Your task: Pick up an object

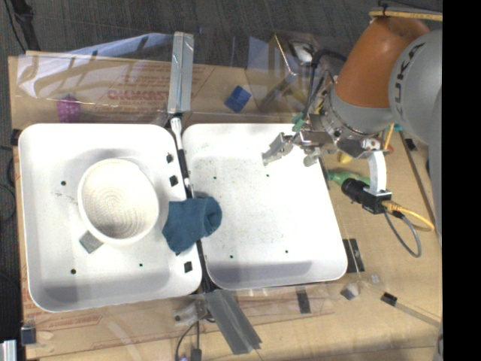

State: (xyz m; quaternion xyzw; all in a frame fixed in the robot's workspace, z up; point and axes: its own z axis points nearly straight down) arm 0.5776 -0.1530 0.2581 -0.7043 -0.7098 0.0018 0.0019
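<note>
Two white bins sit side by side on the tabletop, and from the one overhead camera I see three candidates to pick: a pale ribbed bowl upside down in the left bin, a small grey piece touching the bowl's lower left edge, and a blue cloth bunched over the divider between the two bins, its longer side running roughly along that divider. My gripper hangs over the upper part of the right bin, near its far rim, with nothing in its grasp; whether it is spread or closed I cannot tell from this angle. The cloth is the nearest object, lying toward the view's lower left of the gripper, well apart across bare bin floor, so I judge the coming move to be a diagonal travel that way and then a descent. Nothing stands in that path. The raised bin rims under the cloth may hinder a clean pinch. A small blue block and a purple item lie outside the bins at the back.
</note>
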